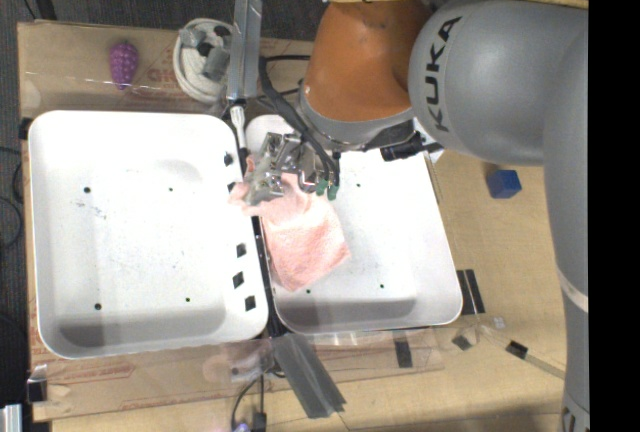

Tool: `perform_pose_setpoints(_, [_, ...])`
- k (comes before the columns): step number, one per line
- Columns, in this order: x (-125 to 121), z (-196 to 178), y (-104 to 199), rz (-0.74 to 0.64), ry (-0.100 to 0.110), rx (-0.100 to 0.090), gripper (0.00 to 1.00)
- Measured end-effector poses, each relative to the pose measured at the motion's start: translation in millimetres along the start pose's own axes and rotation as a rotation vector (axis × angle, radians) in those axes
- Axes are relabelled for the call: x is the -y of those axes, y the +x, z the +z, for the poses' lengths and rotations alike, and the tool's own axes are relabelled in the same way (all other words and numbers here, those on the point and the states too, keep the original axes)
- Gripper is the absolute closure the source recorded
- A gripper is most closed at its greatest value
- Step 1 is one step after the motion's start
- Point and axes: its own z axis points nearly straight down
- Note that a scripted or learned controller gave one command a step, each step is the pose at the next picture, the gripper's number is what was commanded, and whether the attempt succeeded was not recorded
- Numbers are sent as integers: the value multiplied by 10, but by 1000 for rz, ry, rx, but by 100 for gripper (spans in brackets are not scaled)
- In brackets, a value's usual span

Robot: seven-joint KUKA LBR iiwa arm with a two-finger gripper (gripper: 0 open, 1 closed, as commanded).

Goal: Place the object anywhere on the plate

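Desk of brown board, carrying two white bins side by side. Arm reaches in from the right — grey, with an orange band. Left bin bare white. Right bin holds a pink cloth, lying at its left wall. Claw sits at the cloth's upper edge — whether spread or pressed together, cannot tell. White roll and purple object on the desk behind the bins.

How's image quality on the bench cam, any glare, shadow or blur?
Camera view: even lighting, left white bin near-overexposed, little surface detail; arm casts soft shadow across right bin; gripper small and soft, its detail unclear over pink cloth; purple object blurry.
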Motion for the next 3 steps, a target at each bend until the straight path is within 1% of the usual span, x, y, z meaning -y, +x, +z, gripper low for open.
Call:
perform_pose_setpoints(1, [-281, 62, 396, -157, 0, -1, 100])
perform_pose_setpoints(2, [-638, -14, 751, -159, 0, 1, 100])
perform_pose_setpoints(3, [-637, -14, 751, -158, 0, 1, 0])
